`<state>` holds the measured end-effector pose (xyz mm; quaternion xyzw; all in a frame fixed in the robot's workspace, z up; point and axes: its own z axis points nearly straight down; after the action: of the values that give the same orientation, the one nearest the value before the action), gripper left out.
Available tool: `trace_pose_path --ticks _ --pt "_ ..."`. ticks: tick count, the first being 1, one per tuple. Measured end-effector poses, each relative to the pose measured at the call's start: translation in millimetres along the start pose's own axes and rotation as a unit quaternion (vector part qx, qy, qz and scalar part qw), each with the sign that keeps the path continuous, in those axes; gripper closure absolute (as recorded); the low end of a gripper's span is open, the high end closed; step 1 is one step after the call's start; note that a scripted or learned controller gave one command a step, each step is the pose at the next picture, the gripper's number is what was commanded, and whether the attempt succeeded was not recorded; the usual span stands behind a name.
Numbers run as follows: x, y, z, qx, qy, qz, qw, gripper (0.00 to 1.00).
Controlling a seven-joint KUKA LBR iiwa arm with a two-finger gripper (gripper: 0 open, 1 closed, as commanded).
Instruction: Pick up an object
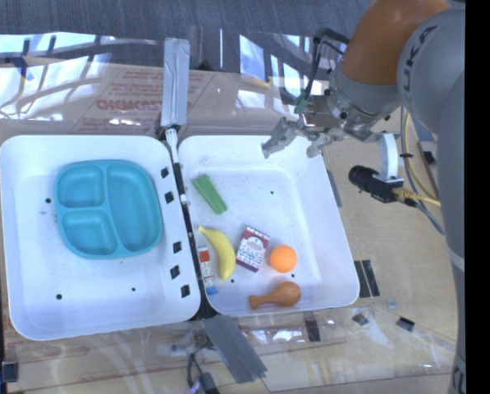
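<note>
End effector (295, 141): hangs over the far edge of the right bin (331, 220), its two fingers spread apart with nothing between them; released.
Arm (409, 48): grey with an orange band, reaching in from the right, above the end effector.
Green block (209, 194): nearest object, lying in the right bin below and to the left of the end effector, apart from it.
Banana (221, 251): further toward the near side than the green block, left of the end effector, by the bin's left wall.
Small red carton (253, 249): just beside the banana, well below the end effector.
Orange (283, 258): just right of the carton, almost straight below the end effector, well apart.
Brown drumstick (275, 295): farthest away, at the near rim.
Blue divided plate (109, 208): in the left bin (31, 302), far left of the end effector.
</note>
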<state>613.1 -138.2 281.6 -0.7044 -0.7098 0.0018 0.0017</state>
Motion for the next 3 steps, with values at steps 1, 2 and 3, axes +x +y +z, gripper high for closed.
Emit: trace_pose_path --ticks 1,2,3 --pt "24.9 -55.2 129.9 0.002 0.0 0.045 0.999 0.0" --pt "9.7 -97.3 190.8 -0.001 0.0 0.049 0.9988 0.0" --pt "9.8 -97.2 181.8 0.0 0.0 0.046 0.9989 1.0"
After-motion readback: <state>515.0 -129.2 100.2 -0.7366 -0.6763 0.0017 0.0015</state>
